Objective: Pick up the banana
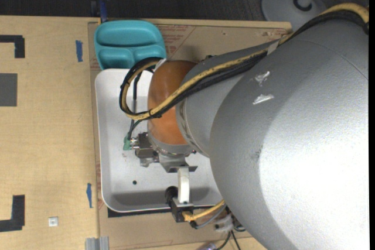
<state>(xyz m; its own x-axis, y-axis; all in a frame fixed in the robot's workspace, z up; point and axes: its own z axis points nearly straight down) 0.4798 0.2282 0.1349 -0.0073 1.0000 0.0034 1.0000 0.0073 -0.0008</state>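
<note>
My grey arm with its orange band (167, 105) reaches in from the right and hangs over the white bin (114, 126). It covers most of that bin's middle and right side. The wrist points down into the bin, and the gripper (146, 152) sits under it near the bin's centre, largely hidden by the wrist flange. Black and yellow cables (132, 93) loop beside the band. The bare bin floor that I can see on the left carries only a small dark speck (135, 182).
A teal moulded object (129, 44) lies just beyond the bin's far edge. The brown bench (47, 126) stretches to the left with black marks and blue tape bits. A grey stand base (293, 3) is at the top right.
</note>
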